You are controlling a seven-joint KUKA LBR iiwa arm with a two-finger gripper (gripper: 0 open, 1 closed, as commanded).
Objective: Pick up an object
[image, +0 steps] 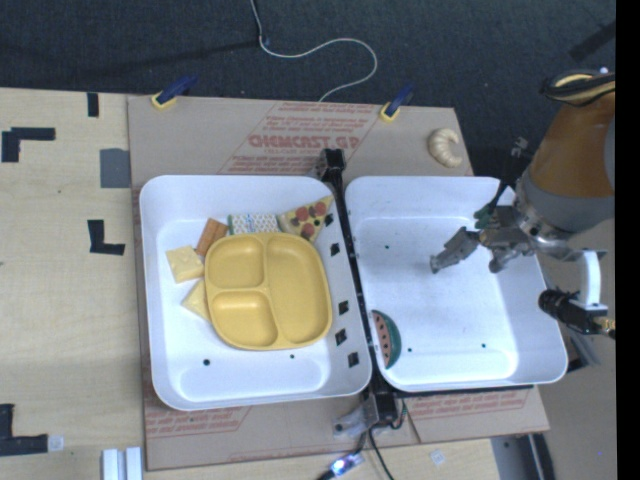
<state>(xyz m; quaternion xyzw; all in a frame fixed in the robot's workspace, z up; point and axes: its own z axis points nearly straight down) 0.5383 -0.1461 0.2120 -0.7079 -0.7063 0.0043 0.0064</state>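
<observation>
While the arm (pixel 570 168) reaches in from the right, its gripper (pixel 470 253) hangs over the right bin (pixel 440 358), above the bare white floor toward the bin's far right part. The fingers are spread apart, one pointing left and the other angled nearer, and nothing sits between them.

The closest thing in that bin is a watermelon slice (pixel 386 336), lying against the left wall near the near corner, well apart from the gripper.

The left bin (pixel 240 388) holds a yellow divided plate (pixel 268 290) in its middle. Tucked around the plate's far and left edges are a pizza slice (pixel 308 216), a brown cracker (pixel 210 235) and a pale yellow square piece (pixel 184 263). On the cardboard beyond the right bin lies a small beige object (pixel 447 146).
</observation>
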